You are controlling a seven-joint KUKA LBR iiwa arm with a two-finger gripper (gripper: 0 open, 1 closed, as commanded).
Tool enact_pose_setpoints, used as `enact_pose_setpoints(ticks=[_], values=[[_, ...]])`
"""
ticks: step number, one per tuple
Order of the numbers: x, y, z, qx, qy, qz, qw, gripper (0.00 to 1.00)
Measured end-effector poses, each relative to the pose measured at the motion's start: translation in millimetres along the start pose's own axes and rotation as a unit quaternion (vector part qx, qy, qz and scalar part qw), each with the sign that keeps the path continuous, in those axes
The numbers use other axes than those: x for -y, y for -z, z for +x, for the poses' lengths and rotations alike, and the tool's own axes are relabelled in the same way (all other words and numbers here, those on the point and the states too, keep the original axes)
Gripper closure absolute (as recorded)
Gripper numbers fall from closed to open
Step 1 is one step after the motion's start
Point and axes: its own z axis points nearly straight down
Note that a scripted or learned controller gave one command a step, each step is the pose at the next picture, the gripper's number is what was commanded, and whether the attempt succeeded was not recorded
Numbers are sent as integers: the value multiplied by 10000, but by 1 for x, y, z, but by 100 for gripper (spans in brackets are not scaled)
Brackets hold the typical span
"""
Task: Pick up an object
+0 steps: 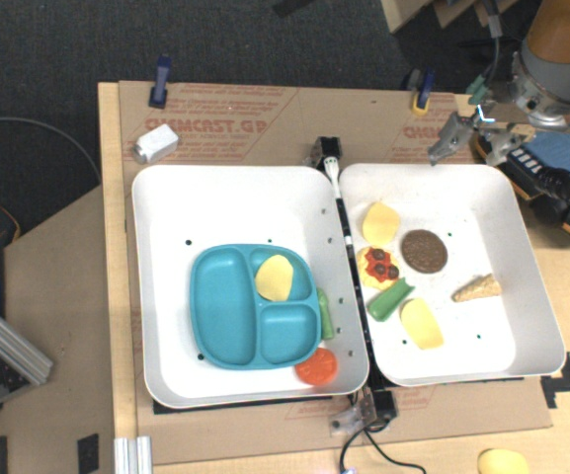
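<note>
My gripper (474,138) hangs above the far rim of the right bin (522,265), at the view's top right, open with nothing between its fingers. Below it in that bin lie a yellow piece (381,223), a brown round disc (424,251), a red and yellow toy pizza slice (376,265), a green pepper (389,299), a second yellow piece (422,324) and a tan wedge (476,287). All of them lie well apart from the gripper, nearer the camera.
The left bin (166,225) holds a teal divided tray (227,309) with a yellow piece (275,277) in it. An orange-red round object (316,366) and a green strip (325,314) lie beside the tray. A white block (156,143) lies on the cardboard.
</note>
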Motion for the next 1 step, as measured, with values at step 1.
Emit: enact_pose_setpoints(ticks=[1], values=[[50,-97,-18,-9,-19,62,10000,0]])
